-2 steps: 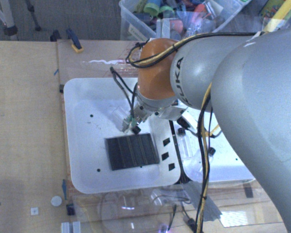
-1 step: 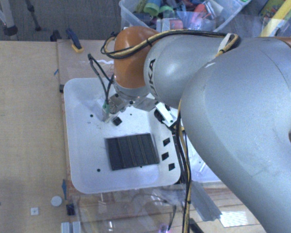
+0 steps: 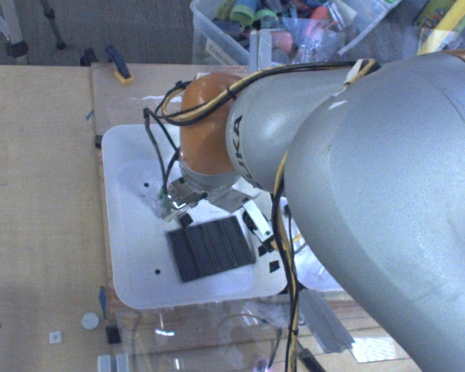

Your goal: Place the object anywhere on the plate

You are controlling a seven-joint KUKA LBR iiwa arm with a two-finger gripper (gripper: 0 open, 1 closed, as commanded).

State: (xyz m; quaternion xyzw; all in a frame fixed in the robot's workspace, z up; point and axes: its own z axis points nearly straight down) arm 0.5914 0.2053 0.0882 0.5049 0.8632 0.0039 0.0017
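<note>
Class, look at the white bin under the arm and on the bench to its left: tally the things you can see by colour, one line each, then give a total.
Black: 1, ribbed slab in the bin
Blue: 1, clamp on the bench
Grey: 1, disc on the bench
Total: 3

Bulky grey arm (image 3: 372, 177), orange wrist band (image 3: 205, 130), black and yellow cables (image 3: 283, 208) along it

Up top, a clear tub (image 3: 310, 14) brims with colourful toys. A blue clamp (image 3: 119, 65) sits at the wooden bench's (image 3: 39, 208) far edge. Down front, a small round disc (image 3: 90, 321) lies beside a dark clip (image 3: 113, 334), near clear plastic packaging (image 3: 209, 339).
</note>
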